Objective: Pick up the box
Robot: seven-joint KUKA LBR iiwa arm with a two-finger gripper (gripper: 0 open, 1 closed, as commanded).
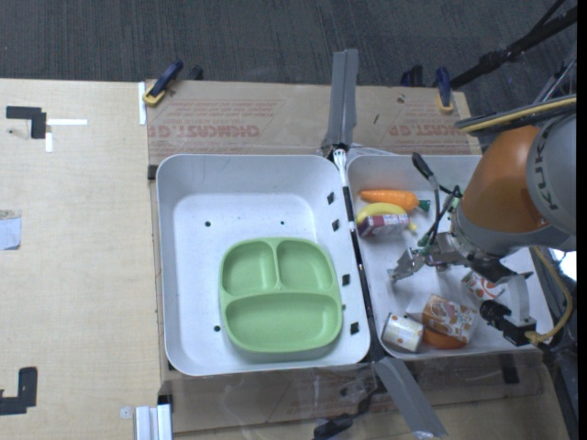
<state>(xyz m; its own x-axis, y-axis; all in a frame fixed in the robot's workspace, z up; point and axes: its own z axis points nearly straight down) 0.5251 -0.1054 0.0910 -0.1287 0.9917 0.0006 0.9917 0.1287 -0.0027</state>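
Your two-finger metal gripper (410, 266): jaws spread, holding nothing | small orange printed carton box (450, 318) just below | orange carrot (389, 196), yellow banana (382, 212) beyond | label unreadable

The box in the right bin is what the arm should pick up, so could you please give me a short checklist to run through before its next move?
1. Box in view near the right bin's front edge: ok.
2. Gripper over the right bin: ok.
3. Gripper above the box: not ok; it sits toward the bin's middle, with the box nearer the front.
4. Box clear of neighbours: not ok; a small can and an orange item lie against it.
5. Finger opening: cannot tell.
6. Box between the fingers: not ok; nothing seen held.
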